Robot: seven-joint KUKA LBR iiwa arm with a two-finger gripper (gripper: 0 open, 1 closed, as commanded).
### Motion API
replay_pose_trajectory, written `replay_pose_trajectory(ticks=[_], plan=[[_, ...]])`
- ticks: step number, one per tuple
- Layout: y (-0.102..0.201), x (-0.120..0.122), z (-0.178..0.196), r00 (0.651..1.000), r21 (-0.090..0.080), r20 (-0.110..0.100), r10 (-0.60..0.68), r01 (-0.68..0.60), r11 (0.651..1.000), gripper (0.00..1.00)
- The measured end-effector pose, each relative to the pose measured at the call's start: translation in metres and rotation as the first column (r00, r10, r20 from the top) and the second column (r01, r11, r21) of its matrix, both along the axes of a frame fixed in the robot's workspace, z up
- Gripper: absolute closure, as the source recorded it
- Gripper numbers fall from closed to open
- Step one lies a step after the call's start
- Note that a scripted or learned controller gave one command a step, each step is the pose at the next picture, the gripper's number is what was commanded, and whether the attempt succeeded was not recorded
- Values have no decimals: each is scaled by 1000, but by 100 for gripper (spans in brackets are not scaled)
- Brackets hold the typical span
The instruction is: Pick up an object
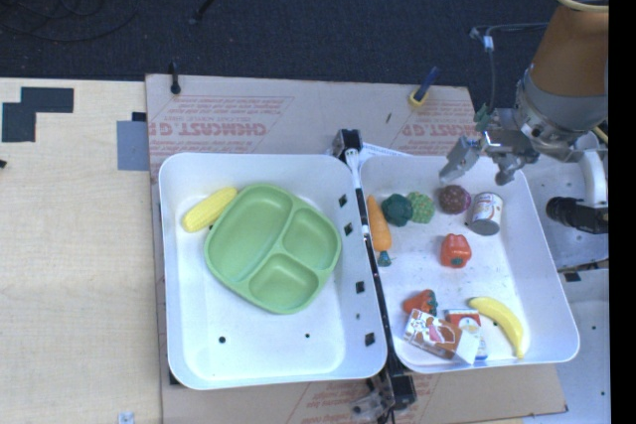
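Lower right: small cartons (444,333) in red and white lie jumbled at the bottom of the right bin (556,313); their print is too small to read.
Beside them: a banana (502,321) lies just right of the cartons, and a red item (421,302) is half hidden behind them.
Left bin (189,333): a green divided plate (273,248) sits tilted, with a yellow corn-like piece (208,209) at its upper left.
Divider: a carrot (378,223) lies along the right bin's left wall.
Middle right: a red pepper (455,251), a tin can (485,212) on its side, a dark round thing (454,199) hard to identify, and two green vegetables (409,208) touching.
Upper right: the gripper (484,159) hangs over the right bin's far edge, fingers spread, nothing between them; the arm (571,45) is cut off by the frame's right side.
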State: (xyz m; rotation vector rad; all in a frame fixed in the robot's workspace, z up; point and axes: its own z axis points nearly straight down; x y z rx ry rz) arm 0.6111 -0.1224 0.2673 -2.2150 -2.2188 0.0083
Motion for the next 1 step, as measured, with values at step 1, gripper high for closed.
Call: replay_pose_trajectory(ticks=[1], plan=[[-19, -43, -174, 1000, 1, 1, -4, 4, 1000, 0]])
